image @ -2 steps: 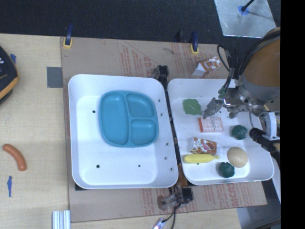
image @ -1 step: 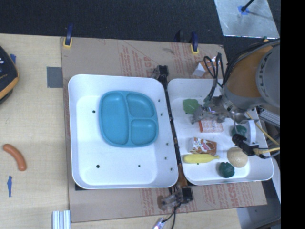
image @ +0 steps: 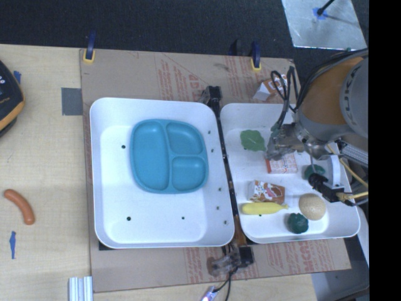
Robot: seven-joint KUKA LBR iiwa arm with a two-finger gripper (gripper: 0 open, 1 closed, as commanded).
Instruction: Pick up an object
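The right white bin (image: 250,231) holds a green leaf-shaped piece (image: 252,140), a red and white packet (image: 282,165), a brown snack packet (image: 267,192), a yellow banana (image: 263,209), a beige round bun (image: 312,206) and a dark green lump (image: 297,222). My gripper (image: 280,148) hangs low over the bin's upper middle, right above the red and white packet and just right of the green piece. The wrist hides its fingers. Another dark green item (image: 315,170) peeks out beside the arm.
The left white bin (image: 113,231) carries a blue divided plate (image: 169,155). A toy sausage (image: 20,205) lies on the bench at far left. Clamps (image: 255,54) and cables sit along the cardboard's back edge. The arm's bulk covers the right bin's right side.
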